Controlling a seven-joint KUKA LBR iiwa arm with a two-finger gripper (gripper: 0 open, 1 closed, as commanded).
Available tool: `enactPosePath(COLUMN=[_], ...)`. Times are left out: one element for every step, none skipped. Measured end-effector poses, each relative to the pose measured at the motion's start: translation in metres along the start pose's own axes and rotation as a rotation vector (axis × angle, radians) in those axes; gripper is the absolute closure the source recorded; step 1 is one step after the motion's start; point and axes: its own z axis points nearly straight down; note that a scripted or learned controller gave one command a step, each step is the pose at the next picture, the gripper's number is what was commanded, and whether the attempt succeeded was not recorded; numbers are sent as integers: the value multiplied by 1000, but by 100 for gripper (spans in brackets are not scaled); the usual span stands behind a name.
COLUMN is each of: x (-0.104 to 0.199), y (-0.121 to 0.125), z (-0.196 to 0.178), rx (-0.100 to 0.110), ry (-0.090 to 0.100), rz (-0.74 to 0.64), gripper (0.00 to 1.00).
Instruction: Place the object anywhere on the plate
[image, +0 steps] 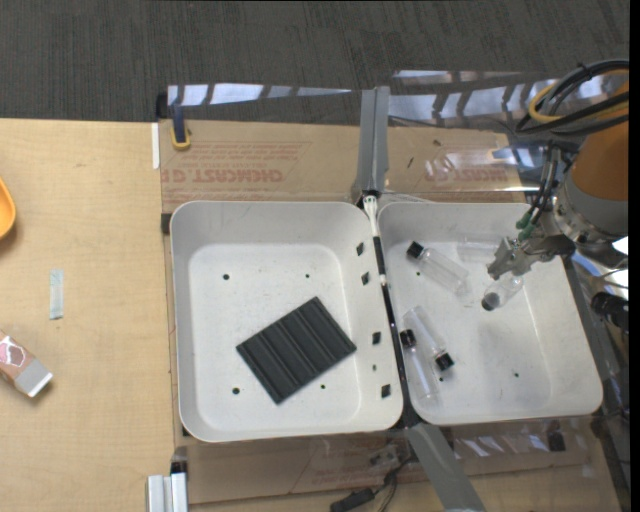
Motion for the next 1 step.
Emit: enactPosePath(x=[67], y=[57], z=[30], rx=[1], ry=[-1], rz=[-61], gripper=[100])
